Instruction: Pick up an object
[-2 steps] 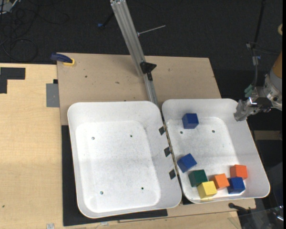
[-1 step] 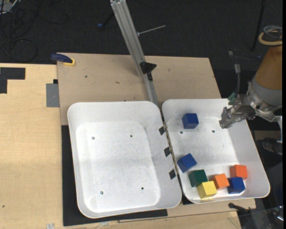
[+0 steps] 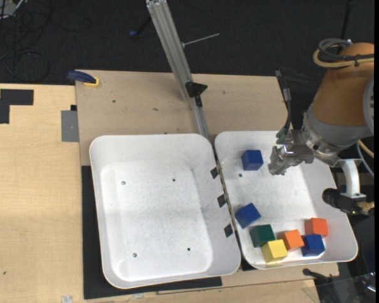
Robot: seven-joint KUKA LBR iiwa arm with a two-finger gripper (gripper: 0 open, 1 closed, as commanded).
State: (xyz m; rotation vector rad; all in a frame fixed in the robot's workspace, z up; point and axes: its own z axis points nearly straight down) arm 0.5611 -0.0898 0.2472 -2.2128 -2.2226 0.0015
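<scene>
Overhead, the camera view, line by line:

Writing: no brand, label or lettering can be read on anything here.

Bench: pale wood (image 3: pixel 25 188) with black cut-out shapes near its 9 o'clock edge, and a darker brown board (image 3: pixel 139 103) under the bins.

Room: black floor along the 12 o'clock side, with loose cables (image 3: pixel 12 11) at the 11 o'clock corner.

Mast: a grey aluminium rail (image 3: pixel 174 49) slants from 12 o'clock down to the seam between the bins.

Clamp: a small blue and yellow clamp (image 3: pixel 83 77) sits on the brown board's far left corner.

Left bin: the left bin (image 3: pixel 107 150) is a shallow white tray at the middle of the frame.

Right bin: the right bin (image 3: pixel 341 248) touches it along the seam, toward 3 o'clock.

Arm: the grey and orange arm (image 3: pixel 344 100) enters from 3 o'clock.

Gripper: the gripper (image 3: pixel 279 165) hangs over the right bin's far half; I cannot tell how its jaws stand, and nothing is visibly between them.

Nearest block: a blue cube (image 3: pixel 252 160) lies just beside the gripper, at its 9 o'clock.

Second block: another blue cube (image 3: pixel 247 214) lies near the seam, at 6 o'clock from the first.

Cluster: at the bin's 5 o'clock corner sit a green cube (image 3: pixel 261 234), a yellow cube (image 3: pixel 275 250), an orange cube (image 3: pixel 293 238), a red-orange cube (image 3: pixel 316 226) and a third blue cube (image 3: pixel 313 245), close together.
</scene>
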